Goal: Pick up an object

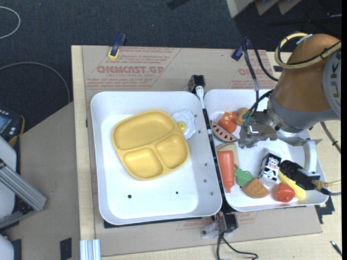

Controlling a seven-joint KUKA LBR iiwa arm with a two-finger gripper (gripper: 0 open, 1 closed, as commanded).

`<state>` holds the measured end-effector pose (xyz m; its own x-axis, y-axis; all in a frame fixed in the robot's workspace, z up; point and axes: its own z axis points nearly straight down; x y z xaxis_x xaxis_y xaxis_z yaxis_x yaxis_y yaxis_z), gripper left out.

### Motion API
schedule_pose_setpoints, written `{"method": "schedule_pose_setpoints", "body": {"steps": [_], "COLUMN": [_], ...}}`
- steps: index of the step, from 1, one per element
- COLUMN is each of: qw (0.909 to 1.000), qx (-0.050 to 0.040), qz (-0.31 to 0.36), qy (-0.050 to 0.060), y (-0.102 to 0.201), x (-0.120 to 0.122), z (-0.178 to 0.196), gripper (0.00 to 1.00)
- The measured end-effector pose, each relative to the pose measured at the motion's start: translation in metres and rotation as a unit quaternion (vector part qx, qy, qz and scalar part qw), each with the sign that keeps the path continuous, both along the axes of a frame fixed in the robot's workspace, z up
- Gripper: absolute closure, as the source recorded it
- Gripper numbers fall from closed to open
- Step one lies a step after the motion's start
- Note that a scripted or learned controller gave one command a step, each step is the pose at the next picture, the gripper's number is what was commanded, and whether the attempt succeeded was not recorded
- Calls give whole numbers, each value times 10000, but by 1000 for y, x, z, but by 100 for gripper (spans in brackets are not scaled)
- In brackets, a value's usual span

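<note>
Right bin [314,202]: toys cluster along its left wall and near edge, leaving the middle bare, likely from random scattering. The gripper [250,134] hangs over the far-left part, beside a watermelon slice [222,132]; the finger state cannot be told (wrist hides it). A likely target, the toy carrot [226,169], lies against the left wall, long axis running far-to-near, orange body toward the far edge. Left bin [103,161] carries a yellow divided plate [150,144] at centre.
</note>
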<state>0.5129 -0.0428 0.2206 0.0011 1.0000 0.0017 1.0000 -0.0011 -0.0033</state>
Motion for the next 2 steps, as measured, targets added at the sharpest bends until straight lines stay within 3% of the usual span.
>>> {"method": "schedule_pose_setpoints", "body": {"steps": [1,2], "qw": [10000,10000], "qx": [-10,-5], "qz": [9,4], "qy": [-31,3], "y": [2,1], "x": [2,3], "z": [12,-4], "gripper": [100,100]}}
